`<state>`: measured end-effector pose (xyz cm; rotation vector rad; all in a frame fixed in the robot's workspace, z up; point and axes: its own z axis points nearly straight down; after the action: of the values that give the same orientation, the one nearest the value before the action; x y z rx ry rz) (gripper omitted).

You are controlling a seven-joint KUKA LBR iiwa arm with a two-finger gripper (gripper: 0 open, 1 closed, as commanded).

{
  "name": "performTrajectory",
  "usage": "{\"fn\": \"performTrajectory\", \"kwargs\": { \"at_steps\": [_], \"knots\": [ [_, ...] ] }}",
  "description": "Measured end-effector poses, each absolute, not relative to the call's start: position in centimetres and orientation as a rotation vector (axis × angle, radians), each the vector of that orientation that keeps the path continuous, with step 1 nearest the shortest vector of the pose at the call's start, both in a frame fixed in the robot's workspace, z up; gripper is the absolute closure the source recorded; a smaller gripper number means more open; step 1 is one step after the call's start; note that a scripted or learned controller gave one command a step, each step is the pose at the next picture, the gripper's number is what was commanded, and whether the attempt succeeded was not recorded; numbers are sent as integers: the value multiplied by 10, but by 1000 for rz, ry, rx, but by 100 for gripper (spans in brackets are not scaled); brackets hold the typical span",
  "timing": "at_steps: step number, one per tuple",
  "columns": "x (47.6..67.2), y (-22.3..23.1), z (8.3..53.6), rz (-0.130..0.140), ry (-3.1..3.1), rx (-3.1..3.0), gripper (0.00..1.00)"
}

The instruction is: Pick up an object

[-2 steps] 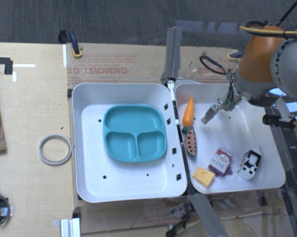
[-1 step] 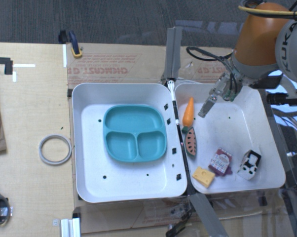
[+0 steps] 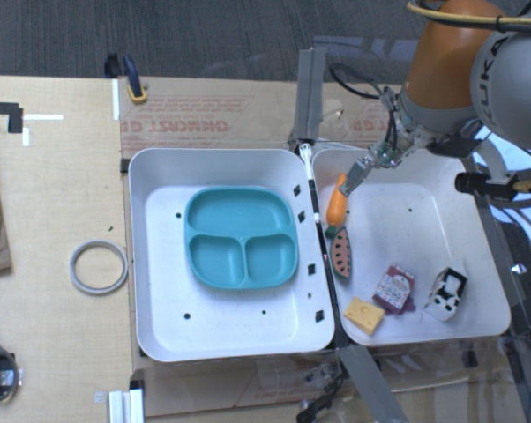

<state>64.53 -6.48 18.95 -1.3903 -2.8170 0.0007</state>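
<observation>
The hand (image 3: 355,176) is poised at the right bin's (image 3: 477,263) upper-left corner, just above a carrot (image 3: 337,205) lying against the wall, apparently for a grasp. Whether the hand is open or closed cannot be told. A melon slice (image 3: 340,253) lies just below.

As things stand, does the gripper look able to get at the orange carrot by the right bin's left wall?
Probably yes. The gripper hangs just above the carrot with nothing between them. The catch: the carrot lies close against the bin wall, with the watermelon slice just below it, leaving little room on that side.
</observation>
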Motion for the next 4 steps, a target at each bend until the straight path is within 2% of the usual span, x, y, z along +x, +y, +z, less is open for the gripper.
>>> {"fn": "performTrajectory", "kwargs": {
  "at_steps": [1,2,3,4],
  "knots": [
    [646,-66,197,2,-2819,-1389,100],
    [646,-66,197,2,-2818,-1389,0],
    [655,-65,189,3,-2633,-1713,0],
    [655,-65,189,4,-2633,-1713,0]
  ]
}}
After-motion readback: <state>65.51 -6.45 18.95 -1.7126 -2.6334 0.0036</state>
